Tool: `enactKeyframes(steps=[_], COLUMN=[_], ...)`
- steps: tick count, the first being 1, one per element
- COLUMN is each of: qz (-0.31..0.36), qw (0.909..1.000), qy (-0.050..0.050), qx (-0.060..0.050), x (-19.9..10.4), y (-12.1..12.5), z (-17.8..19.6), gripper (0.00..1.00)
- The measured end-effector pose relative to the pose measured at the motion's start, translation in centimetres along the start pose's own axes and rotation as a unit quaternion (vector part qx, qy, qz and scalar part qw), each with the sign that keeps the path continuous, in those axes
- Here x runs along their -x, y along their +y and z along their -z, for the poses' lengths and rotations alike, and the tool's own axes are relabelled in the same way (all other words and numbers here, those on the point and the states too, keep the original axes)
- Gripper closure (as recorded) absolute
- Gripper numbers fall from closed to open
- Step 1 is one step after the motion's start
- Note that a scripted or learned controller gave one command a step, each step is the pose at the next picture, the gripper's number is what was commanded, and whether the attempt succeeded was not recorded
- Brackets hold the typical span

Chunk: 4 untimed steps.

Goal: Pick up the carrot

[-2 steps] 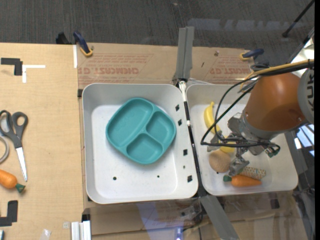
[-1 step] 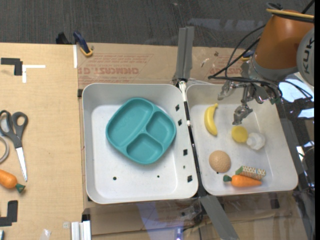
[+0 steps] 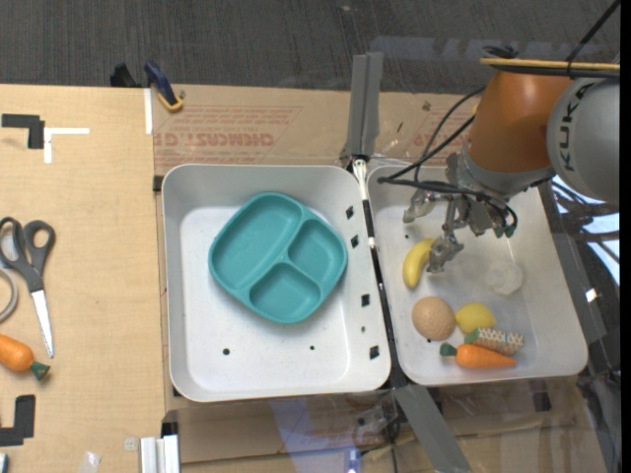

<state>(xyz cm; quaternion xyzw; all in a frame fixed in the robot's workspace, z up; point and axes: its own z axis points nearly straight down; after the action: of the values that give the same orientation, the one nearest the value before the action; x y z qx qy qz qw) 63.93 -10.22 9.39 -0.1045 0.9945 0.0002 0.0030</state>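
Note:
An orange carrot (image 3: pixel 483 357) with a green stem end lies at the front of the right bin (image 3: pixel 562 294), just in front of a beige egg (image 3: pixel 432 317) and a lemon (image 3: pixel 475 316). My gripper (image 3: pixel 441 233) hangs over the back half of that bin, next to a yellow banana (image 3: pixel 417 263). It is open, with nothing between its fingers. The carrot is well in front of the gripper and a little to its right. A second carrot (image 3: pixel 15 355) lies on the wooden bench at the far left, outside the bins.
The left bin (image 3: pixel 182 294) holds a teal divided plate (image 3: pixel 279 256). A small patterned piece (image 3: pixel 501 340) and a pale clear lump (image 3: pixel 505 277) also lie in the right bin. Scissors (image 3: pixel 30 274) rest on the bench at left.

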Motion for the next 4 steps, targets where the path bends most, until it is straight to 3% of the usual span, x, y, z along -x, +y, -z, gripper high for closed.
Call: enactKeyframes(steps=[1,2,3,4], qz=[0.0,-0.029,-0.028,-0.033], qw=[1.0,0.9996,0.9996,0.9995], qy=[-0.003,0.0,0.0,0.002], qx=[-0.001,-0.001,-0.001,0.001], x=[0.2,-5.2,-5.2,-6.4], y=[0.0,-8.3,-8.2,-1.3], z=[1.1,13.1,13.0,7.8], gripper=[1.0,1.0,0.0,0.0])
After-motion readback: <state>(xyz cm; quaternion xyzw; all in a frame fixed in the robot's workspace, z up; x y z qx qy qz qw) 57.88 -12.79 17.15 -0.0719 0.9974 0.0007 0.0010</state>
